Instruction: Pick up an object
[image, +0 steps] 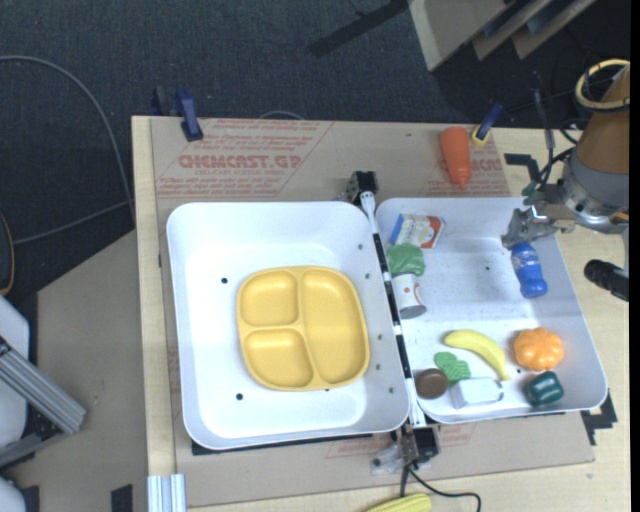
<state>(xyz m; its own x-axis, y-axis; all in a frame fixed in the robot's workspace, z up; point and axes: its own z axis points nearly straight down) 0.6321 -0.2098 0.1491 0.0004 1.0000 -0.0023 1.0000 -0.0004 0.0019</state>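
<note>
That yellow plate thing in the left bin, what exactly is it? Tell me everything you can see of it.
The yellow tray is a rounded-corner plate of smooth, plastic-looking material, split by raised ridges into three compartments: two at the back, one wider at the front. It lies flat, right side up and turned slightly askew, on the floor of the left white bin, near the middle. Its compartments hold nothing, and only the bin touches it.

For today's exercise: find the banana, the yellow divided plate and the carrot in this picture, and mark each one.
banana (476, 349): camera view, middle of its curved body, right bin.
yellow divided plate (302, 328): camera view, on the ridge where its compartments meet, left bin.
carrot (456, 157): camera view, mid-length of its orange body, on the bench behind the right bin.
</note>
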